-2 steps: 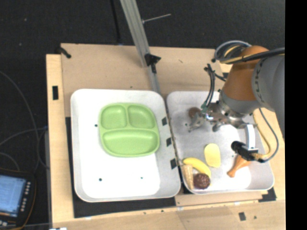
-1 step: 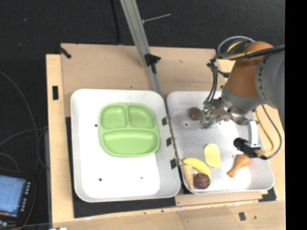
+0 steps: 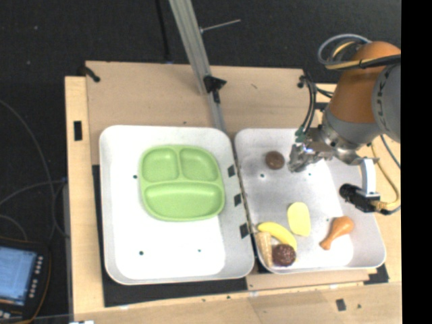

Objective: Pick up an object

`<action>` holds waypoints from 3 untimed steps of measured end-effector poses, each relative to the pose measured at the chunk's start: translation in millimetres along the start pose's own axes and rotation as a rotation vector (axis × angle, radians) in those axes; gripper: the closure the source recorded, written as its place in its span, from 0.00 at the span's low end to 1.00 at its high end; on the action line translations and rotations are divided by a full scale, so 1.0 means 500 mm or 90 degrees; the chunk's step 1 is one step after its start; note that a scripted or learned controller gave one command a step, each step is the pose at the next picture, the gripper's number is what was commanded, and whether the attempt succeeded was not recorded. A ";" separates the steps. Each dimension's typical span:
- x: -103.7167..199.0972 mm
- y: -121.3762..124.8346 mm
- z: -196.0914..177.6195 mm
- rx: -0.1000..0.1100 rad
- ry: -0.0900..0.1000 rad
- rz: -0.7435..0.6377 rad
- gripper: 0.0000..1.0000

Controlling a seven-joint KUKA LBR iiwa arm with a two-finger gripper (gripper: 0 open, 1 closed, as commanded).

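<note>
My tool hangs over the right bin; I cannot tell its state. A brown round piece sits just left of it. Yellow slice, banana, drumstick lie nearer the bench's front edge.

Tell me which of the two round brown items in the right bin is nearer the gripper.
The brown ball at the bin's far end, just left of the gripper. The other, darker ball, lies in the near corner beside the banana.
</note>
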State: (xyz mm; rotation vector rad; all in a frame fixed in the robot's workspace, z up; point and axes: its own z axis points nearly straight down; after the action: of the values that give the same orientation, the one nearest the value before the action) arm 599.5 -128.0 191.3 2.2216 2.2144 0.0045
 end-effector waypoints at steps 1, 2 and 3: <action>-0.002 0.014 -0.091 -0.001 0.000 -0.003 1.00; -0.005 0.017 -0.200 -0.001 0.000 -0.004 1.00; 0.104 0.044 -0.188 0.002 0.001 -0.006 1.00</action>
State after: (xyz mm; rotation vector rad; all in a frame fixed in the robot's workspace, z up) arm 621.3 -76.0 285.3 2.2135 2.2274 0.0021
